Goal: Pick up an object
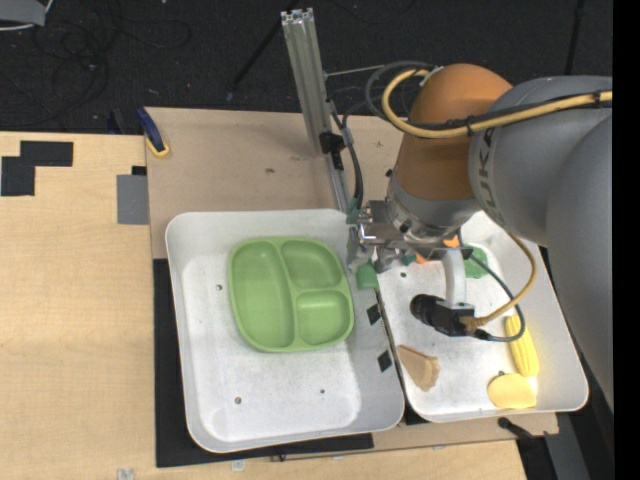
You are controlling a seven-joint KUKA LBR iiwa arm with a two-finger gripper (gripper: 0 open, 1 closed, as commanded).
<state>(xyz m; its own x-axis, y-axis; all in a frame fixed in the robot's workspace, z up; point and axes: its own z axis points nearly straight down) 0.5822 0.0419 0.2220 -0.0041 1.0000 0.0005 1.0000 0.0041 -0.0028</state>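
The gripper [381, 258] hangs low over the left edge of the right bin [560, 393], just beside the wall shared with the left bin [270, 408]. A small green thing [366, 275] shows right under it; whether it is touched or held is unclear. In the right bin lie a tan wedge [421, 369], a yellow corn cob [520, 349] and a rounded yellow piece [511, 392]. Another green piece [479, 262] and a bit of orange [447, 242] peek out from under the wrist. A green divided plate [290, 293] lies in the left bin.
The grey arm with its orange band [450, 128] covers the back of the right bin. An upright metal post [315, 108] stands behind the bins. Bare white floor shows in the front half of the left bin.
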